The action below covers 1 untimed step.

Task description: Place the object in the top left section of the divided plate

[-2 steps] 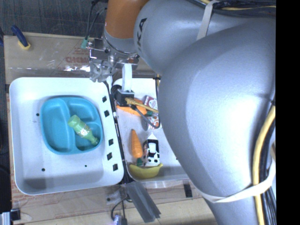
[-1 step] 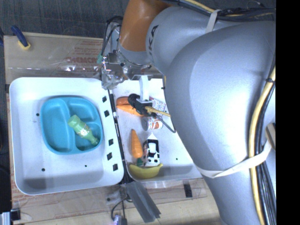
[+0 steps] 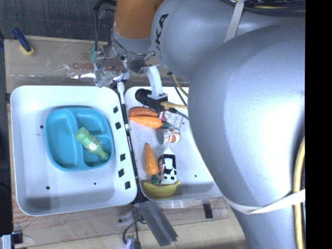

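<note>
Camera view: you're seeing the gripper (image 3: 110, 72) hovering above bins, finger state can't tell. Green bottle (image 3: 93, 142) is lying across blue divided plate (image 3: 58, 139); placement likely done/needs checking.

We see the grey arm (image 3: 244, 113) sweeping in from the right, bulking large across the view. Its orange band (image 3: 134, 12) sits near the top, the gripper (image 3: 108, 72) just below it; we can't make out more.

Bulky glossy grey arm (image 3: 244, 113); broad orange band (image 3: 136, 9) above wrist, beside black "KUKA" lettering (image 3: 162, 30); beige strap (image 3: 236, 12) crosses its casing.
</note>
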Tool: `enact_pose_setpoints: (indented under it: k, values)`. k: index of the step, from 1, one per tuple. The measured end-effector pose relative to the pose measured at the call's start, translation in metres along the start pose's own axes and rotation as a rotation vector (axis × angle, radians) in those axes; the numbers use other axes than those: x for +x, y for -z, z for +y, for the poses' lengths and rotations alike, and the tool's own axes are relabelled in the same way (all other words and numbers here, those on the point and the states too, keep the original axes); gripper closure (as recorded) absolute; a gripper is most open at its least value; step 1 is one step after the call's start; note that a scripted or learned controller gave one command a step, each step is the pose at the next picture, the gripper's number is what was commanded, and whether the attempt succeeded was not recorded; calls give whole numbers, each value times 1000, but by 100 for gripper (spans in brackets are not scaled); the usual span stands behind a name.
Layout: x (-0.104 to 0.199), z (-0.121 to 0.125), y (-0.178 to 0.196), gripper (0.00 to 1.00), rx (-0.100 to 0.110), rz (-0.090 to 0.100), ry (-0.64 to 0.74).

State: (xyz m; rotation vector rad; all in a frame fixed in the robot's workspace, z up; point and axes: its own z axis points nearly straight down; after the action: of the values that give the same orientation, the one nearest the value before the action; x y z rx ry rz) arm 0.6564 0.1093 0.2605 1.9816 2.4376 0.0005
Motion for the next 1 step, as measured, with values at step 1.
enact_pose_setpoints:
  k: [1]
  values:
    - [69, 13, -43, 100, 5, 1, 133]
